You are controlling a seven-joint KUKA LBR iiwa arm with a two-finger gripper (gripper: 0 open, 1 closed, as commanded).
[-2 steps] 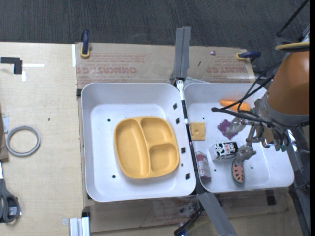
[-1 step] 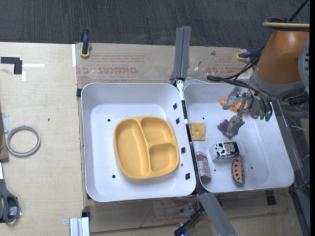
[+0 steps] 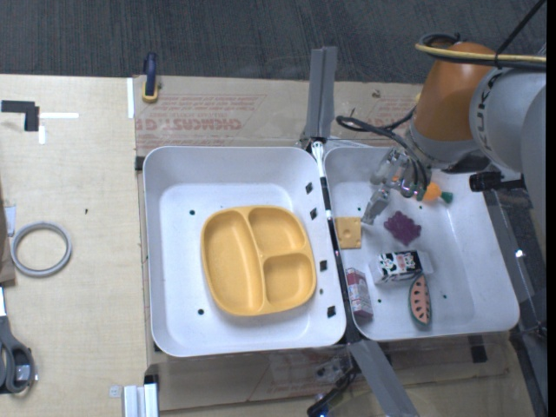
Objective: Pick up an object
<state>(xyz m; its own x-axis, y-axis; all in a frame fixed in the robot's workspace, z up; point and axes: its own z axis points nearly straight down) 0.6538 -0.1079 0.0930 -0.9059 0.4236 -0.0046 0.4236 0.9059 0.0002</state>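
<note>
The table (image 3: 69, 146) is seen to carry two white bins side by side, with the grey arm (image 3: 512, 120) reaching in from the right over the right bin (image 3: 473, 272). The left bin (image 3: 165, 259) is taken up by a yellow divided plate (image 3: 258, 259). The claw (image 3: 379, 211) hangs low in the upper left part of the right bin, tilted down; nothing is seen between its fingers, and whether they are apart or together cannot be told from this angle. Candidates for picking are all found in the right bin: a purple lump (image 3: 402, 227) just beside the claw to its right, a tan block (image 3: 348, 232) just below and left of it against the bin wall, a small black-and-white carton (image 3: 400, 266) lower down, a watermelon slice (image 3: 420, 301) near the carton, and a dark can (image 3: 358, 294) lying along the left wall. A small orange and green piece (image 3: 441, 196) is noted near the wrist. Risk is judged as follows: the claw sits between the block and the lump, so a closing could well catch neither; the block lies so near the wall that a finger may strike the rim; the lump may slip or be pushed aside. Outside the bins, a roll of tape (image 3: 39, 248), scissors (image 3: 16, 365) and a clamp (image 3: 150, 78) are recorded, well apart and out of the way.
</note>
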